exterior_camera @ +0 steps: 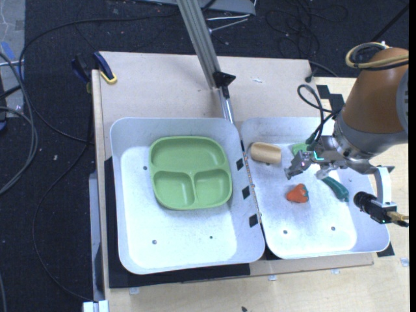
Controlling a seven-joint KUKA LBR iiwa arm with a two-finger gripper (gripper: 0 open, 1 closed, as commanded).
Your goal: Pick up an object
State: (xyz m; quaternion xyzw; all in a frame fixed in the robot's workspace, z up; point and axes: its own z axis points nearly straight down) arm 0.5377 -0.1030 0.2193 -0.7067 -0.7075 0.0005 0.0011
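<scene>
In the right bin (312,236) lie a tan cylinder-shaped object (265,153), a red-orange object (298,194), a teal handled object (336,187) and a small green piece (299,149). My gripper (304,166) hangs low over the right bin, between the tan object and the teal one, just above the red one. Nothing shows between its fingers.
The left bin (133,239) holds a green divided plate (191,172). A metal pole (200,34) slants up from between the bins. A black part (368,205) sticks out near the right bin's right rim. Cables lie on the dark floor around the bench.
</scene>
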